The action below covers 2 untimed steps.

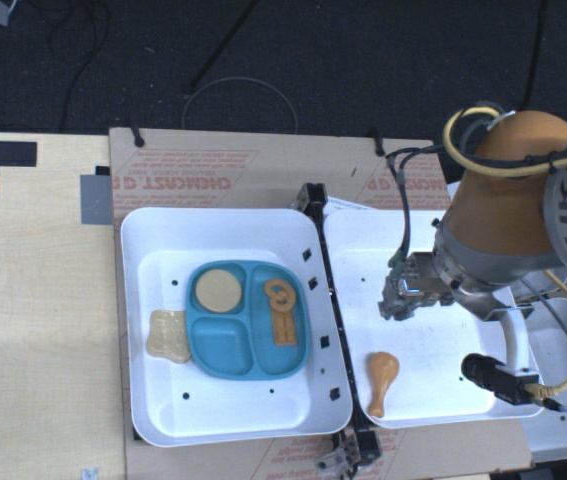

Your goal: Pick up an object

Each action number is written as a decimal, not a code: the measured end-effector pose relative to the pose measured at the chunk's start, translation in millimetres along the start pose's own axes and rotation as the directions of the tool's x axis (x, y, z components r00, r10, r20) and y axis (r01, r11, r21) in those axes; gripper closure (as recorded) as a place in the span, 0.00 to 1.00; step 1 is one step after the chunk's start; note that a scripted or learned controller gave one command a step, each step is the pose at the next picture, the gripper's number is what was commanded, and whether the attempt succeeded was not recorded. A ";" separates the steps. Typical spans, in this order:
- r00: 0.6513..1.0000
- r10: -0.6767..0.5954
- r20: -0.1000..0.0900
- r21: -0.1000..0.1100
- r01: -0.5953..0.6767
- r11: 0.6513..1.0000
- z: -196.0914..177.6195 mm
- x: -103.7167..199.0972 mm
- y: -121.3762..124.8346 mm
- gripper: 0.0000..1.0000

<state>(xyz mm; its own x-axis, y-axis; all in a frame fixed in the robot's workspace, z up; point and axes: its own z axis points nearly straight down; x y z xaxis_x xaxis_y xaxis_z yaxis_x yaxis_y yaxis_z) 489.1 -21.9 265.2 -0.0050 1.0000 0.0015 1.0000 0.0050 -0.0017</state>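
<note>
Jaws (400, 303) hover above and apart from the drumstick (379, 378).

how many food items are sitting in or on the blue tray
2. A round tan disc lies in the blue tray's upper-left compartment, and a brown key-shaped piece in its right compartment. The pale slice sits beside the tray, not in it.

the grey and orange arm (513, 203) is cut off by the right edge and hides much of the right shallow white bin (363, 258). the dark metal two-finger gripper (403, 303) looks too small and murky to read.
</note>
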 end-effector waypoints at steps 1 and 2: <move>1.000 0.001 0.000 0.002 -0.001 1.000 6.6 49.9 13.0 1.00; 1.000 0.002 0.001 0.005 -0.002 1.000 26.9 101.7 18.3 1.00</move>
